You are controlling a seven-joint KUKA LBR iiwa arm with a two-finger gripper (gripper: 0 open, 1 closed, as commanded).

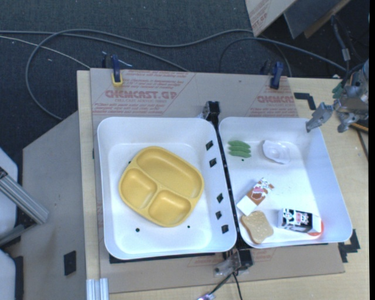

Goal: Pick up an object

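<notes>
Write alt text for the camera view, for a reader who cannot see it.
The end effector hangs at the far right corner of the right bin, which holds a green pea pod, a white cup, a small carton, a bread slice and a milk carton. The left bin holds a yellow divided plate.

A dark grey carpeted floor (146,23) is seen at the top and left. Thin grey cables (53,41) are laid across it in loops. A light wooden bench top (340,258) is seen on the right, and a brown board with red printed letters (146,94) is laid on it. The board is held at its far edge by two blue clamps (116,65). A tan cardboard piece (266,13) is seen at the top, perhaps a box. Soft, even light is cast everywhere.
</notes>
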